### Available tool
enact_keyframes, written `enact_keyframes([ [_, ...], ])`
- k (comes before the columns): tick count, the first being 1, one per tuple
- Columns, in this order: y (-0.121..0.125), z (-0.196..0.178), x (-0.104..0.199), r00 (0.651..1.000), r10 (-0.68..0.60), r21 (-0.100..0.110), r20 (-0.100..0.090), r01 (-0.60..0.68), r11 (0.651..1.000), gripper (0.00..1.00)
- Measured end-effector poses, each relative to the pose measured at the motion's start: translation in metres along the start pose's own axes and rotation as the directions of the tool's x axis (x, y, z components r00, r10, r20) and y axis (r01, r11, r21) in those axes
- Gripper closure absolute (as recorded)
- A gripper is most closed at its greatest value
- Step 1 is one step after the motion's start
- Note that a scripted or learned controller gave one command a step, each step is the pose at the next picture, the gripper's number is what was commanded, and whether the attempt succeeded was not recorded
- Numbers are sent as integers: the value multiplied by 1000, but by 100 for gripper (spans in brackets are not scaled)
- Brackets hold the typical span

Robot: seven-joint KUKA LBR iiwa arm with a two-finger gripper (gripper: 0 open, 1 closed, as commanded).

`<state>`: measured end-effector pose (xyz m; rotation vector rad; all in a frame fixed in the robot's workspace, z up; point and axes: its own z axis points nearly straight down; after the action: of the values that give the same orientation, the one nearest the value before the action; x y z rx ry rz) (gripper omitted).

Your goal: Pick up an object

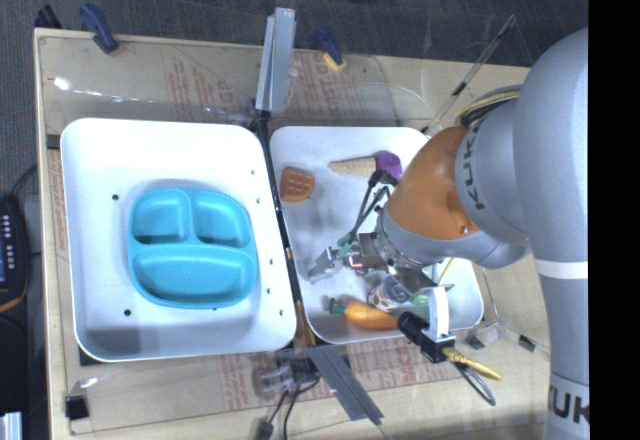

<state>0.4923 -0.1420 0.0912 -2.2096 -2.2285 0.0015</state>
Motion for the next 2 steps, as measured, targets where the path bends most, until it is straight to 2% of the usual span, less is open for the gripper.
enact_keyframes([
  [1, -15, -1, -53, 1000, 2, -5, 1, -2, 1000, 0],
  [2, -12, -12, -53, 1000, -5, -8, 2, 5, 1000, 100],
])
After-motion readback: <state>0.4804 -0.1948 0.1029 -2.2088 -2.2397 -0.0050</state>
